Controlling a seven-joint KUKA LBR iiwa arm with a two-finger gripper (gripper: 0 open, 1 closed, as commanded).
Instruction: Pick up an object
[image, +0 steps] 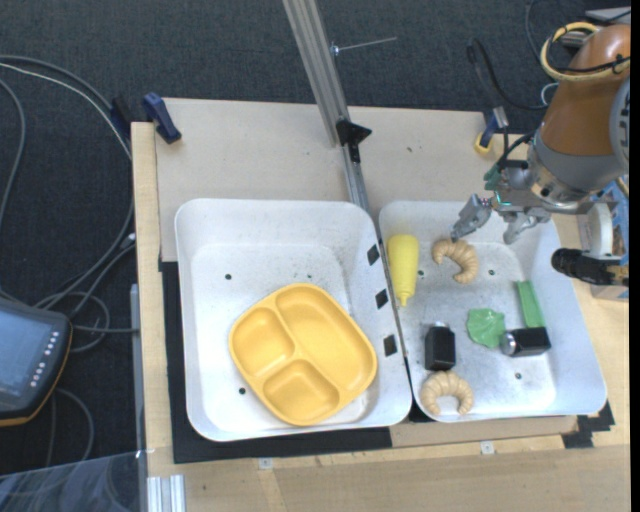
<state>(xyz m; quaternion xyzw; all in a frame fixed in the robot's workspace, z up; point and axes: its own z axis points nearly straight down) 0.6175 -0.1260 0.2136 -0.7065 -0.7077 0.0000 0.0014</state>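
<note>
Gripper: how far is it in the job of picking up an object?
Done: the gripper is over the right bin, fingers open, above the upper croissant. In hand: nothing sits between its fingers. Left: to close on an object and lift it. The bottle, black box and lower croissant all lie on the bin floor.

Two croissants (458, 258) (447, 392) – one yellow tray (302, 352), one mustard bottle (402, 266) – two bins (200, 225) (580, 345)

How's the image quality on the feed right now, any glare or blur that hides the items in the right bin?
Camera view: even, soft lighting, faint shadows; the white right bin is bright but not blown out; both croissants and the yellow bottle read clearly; the gripper is slightly soft, so its fingers are hard to resolve.
</note>
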